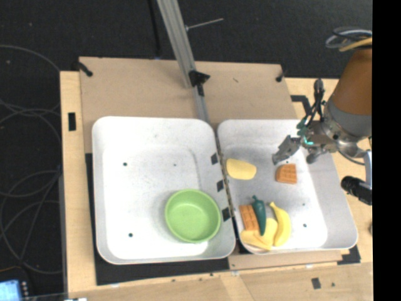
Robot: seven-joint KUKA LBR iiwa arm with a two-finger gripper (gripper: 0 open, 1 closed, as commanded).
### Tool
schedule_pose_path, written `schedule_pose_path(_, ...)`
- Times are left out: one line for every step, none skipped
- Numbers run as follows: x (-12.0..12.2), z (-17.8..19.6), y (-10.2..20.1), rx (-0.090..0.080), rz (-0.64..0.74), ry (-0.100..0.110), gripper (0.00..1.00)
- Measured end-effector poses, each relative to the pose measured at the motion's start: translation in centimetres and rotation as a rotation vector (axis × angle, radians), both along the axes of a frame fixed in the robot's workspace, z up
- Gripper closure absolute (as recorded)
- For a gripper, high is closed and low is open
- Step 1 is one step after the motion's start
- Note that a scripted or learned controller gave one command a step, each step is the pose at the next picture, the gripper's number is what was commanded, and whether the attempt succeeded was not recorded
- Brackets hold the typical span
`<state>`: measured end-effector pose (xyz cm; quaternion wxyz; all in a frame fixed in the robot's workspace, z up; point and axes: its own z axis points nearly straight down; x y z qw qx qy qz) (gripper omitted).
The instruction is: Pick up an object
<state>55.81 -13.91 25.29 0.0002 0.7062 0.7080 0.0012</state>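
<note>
My gripper hangs over the right bin, near its upper right part, with its fingers spread apart and nothing between them. Just below it lies a small orange waffle-like block. A pale yellow oval piece rests to the left, near the bin's inner wall. At the bin's front sit a yellow banana, a green pepper and an orange ridged piece, clustered together.
A green bowl sits in the left bin, toward its front right. A metal pole rises behind the bins. The bench edge and black cables lie to the left.
</note>
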Motion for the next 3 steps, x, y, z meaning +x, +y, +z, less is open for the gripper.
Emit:
schedule_pose_path(-0.3,-6.2,-0.6,-0.003,-0.004,0.008,0.00)
schedule_pose_path(-0.5,-10.5,-0.9,-0.004,-0.004,0.006,0.00)
schedule_pose_path(-0.5,-15.4,-1.0,-0.004,-0.004,0.002,0.00)
